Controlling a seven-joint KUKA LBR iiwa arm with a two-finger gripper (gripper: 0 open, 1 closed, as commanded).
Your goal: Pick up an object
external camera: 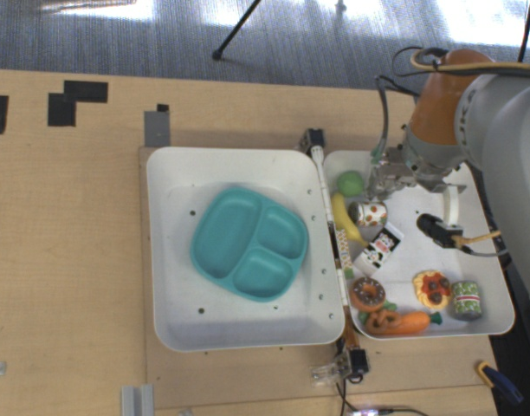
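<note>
Over the right white plastic bin [494,315], the grey two-finger gripper [379,191] hangs above a small silver-and-red can [369,212]; whether its claw is open I cannot tell. Best descend centred, clear of the yellow banana [344,218].

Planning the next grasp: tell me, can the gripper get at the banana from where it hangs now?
Probably yes. The gripper hangs in the right bin just right of the banana. The green ball and small can crowd it, but nothing lies on top.

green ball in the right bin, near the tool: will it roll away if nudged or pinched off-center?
Likely yes. The green ball looks round and smooth, so it probably rolls at a light touch. It sits near the bin wall and the banana, which may stop it. The tool hangs close beside it.
</note>
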